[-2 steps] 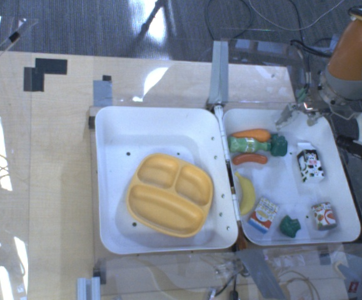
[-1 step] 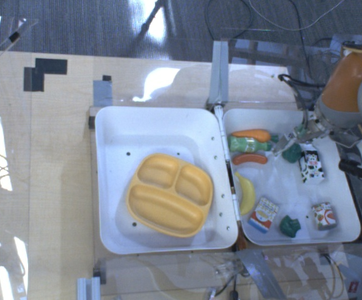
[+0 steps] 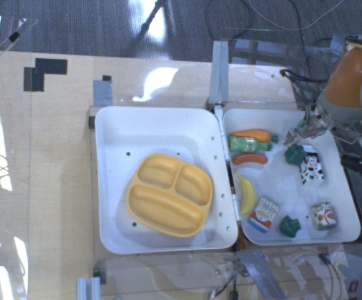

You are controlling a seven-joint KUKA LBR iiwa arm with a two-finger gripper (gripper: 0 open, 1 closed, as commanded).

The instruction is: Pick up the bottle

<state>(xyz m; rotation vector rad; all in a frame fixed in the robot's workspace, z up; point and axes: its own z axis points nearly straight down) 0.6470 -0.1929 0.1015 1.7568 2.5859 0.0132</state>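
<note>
Near edge first: green toy (image 3: 289, 226), small carton (image 3: 264, 215), can (image 3: 323, 216) in my right bin (image 3: 349, 220).

Farther back I see the yellow tray (image 3: 170, 194) in the left bin (image 3: 105, 167), then the bottle (image 3: 248, 144) lying untouched at the right bin's far left, between carrot (image 3: 251, 134) and sausage (image 3: 250, 159). My gripper (image 3: 307, 129) hovers well right of it; its state I cannot tell. Pick not begun. No label readable.

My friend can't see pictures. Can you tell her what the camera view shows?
A robot gripper hovers over the right bin, near a green bottle lying among toy foods like a banana and carrot. The left bin holds a yellow divided plate.
</note>
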